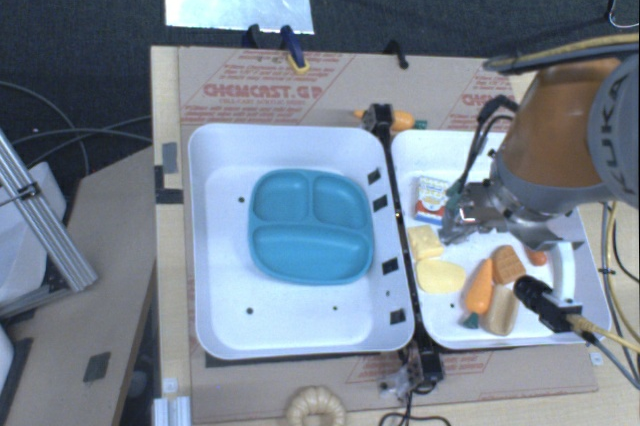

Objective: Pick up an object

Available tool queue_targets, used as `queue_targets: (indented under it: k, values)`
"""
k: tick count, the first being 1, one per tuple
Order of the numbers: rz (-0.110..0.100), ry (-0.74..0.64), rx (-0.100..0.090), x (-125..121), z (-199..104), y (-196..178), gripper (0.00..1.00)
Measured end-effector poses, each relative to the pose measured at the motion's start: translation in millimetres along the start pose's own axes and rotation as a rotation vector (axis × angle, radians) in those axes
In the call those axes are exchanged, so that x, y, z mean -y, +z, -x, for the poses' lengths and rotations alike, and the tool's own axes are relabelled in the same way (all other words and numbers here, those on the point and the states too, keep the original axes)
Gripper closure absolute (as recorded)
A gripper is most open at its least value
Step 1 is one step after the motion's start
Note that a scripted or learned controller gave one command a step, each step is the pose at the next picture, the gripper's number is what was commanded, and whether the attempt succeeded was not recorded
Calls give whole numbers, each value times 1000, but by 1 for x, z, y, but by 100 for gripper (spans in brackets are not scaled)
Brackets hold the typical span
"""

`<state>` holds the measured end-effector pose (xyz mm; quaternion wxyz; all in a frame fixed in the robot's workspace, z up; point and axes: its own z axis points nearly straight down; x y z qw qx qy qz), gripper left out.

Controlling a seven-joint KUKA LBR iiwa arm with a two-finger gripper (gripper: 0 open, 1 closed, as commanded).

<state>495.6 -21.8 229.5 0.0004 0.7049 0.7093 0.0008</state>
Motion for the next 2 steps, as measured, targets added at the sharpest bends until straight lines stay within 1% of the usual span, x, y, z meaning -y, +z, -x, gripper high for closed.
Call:
queue_targets:
  k: [1, 2]
  values:
    - [-2, 5, 1, -2, 7, 15, 100]
    - [0, 1, 0, -2, -1, 7, 100]
